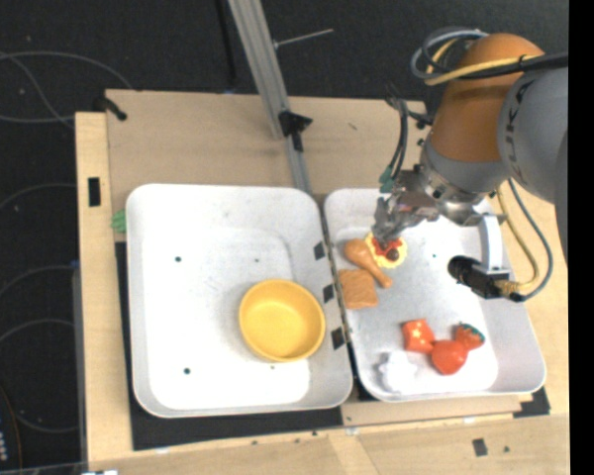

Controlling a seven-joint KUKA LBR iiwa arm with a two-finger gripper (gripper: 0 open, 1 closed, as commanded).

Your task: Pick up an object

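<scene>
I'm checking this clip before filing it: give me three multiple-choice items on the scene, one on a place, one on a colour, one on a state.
1. Where is the bowl?
A. Left bin
B. Right bin
C. On the bare bench

2. What colour is the bowl?
A. Blue
B. Yellow
C. Black

3. How does the bowl sit?
A. Upside down
B. On its side
C. Upright, opening upward

Answers:
1 A: it rests on the floor of the left bin, near the divide.
2 B: it is yellow all over.
3 C: its hollow inside faces the camera.

Meanwhile the tool is low over the right bin, at a small red and yellow piece beside a tan drumstick-shaped toy.
</scene>
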